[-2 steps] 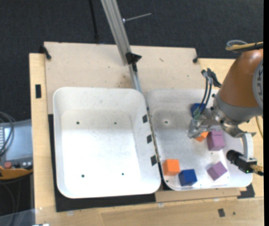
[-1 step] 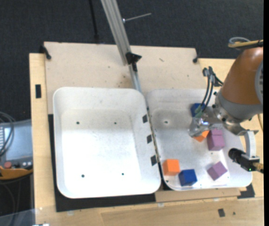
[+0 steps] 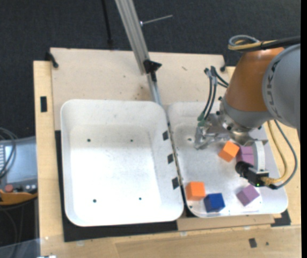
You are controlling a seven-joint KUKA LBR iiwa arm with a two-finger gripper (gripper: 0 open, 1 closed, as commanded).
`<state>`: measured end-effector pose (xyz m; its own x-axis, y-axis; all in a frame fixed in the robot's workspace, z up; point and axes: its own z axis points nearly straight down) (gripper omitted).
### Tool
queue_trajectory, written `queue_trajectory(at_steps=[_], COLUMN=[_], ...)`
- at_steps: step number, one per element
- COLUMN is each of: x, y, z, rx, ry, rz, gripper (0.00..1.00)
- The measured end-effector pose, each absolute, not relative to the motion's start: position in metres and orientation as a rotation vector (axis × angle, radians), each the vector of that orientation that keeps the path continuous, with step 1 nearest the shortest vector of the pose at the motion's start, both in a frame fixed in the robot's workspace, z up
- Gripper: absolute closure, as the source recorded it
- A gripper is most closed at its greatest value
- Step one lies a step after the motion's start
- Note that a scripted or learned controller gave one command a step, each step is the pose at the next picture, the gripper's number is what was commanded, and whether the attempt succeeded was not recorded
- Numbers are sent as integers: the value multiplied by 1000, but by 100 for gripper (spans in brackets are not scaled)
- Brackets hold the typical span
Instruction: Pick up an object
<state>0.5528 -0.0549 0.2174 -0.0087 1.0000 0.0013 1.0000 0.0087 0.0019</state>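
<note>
Over the right bin (image 3: 188,117), the gripper (image 3: 203,138) hangs with nothing seen held; finger state indeterminable; cubes (image 3: 229,151) remain unpicked.

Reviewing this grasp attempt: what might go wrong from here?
1. The gripper sits over bare bin floor, apart from the nearest orange block; closing here would likely catch nothing.
2. That block touches a purple block, so a grasp could nudge both.
3. The arm covers part of the right bin, hiding contact.

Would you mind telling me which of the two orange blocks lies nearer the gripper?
The upper orange block, just right of the gripper; the other orange block sits lower, beside the blue block.
</note>
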Motion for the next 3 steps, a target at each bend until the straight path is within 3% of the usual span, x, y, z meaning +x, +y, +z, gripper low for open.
queue_trajectory(at_steps=[1,3], x=[577,605], y=[-6,80], z=[213,232], rx=[2212,2213], ry=[2230,2229], rz=[3,5], gripper=[100,100])
